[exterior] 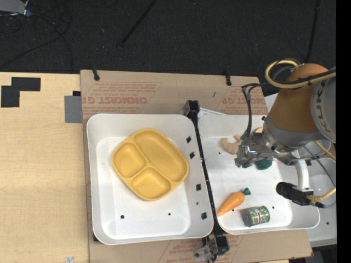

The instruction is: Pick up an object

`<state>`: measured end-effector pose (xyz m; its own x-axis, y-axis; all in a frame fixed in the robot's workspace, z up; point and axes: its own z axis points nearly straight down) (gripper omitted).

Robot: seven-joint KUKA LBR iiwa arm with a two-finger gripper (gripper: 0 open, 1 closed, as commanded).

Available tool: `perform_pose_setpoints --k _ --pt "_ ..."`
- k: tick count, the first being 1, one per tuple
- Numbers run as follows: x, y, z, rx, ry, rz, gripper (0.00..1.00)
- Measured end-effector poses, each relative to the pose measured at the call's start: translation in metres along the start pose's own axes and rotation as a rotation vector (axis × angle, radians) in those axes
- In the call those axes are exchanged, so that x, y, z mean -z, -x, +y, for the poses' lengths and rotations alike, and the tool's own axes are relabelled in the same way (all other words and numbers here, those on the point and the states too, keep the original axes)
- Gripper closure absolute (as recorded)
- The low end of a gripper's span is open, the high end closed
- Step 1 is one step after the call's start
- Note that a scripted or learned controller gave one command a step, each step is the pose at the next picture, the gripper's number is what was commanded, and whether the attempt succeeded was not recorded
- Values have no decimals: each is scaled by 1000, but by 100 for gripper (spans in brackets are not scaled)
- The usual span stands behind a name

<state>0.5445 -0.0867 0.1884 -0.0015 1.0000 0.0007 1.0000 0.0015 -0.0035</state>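
Gripper [245,159] low in right bin [285,223], beside beige piece [231,144] and teal thing [264,162]; jaw state can't tell. Carrot [231,202], can [256,216] nearer front. Risk: crowded pieces, grab slips off.

Yellow divided plate [150,164] in left bin [104,212]; carrot [231,201], can [256,216] in right bin [307,219]

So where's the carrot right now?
The carrot lies in the right bin, near its front edge, just left of the small green can and close to the divider between the bins.
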Motion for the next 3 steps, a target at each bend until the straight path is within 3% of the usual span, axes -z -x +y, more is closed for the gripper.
perform_pose_setpoints --k 2,3 --pt "70 1 -2 0 -2 -1 100" --pt "53 -43 14 3 -7 1 100"
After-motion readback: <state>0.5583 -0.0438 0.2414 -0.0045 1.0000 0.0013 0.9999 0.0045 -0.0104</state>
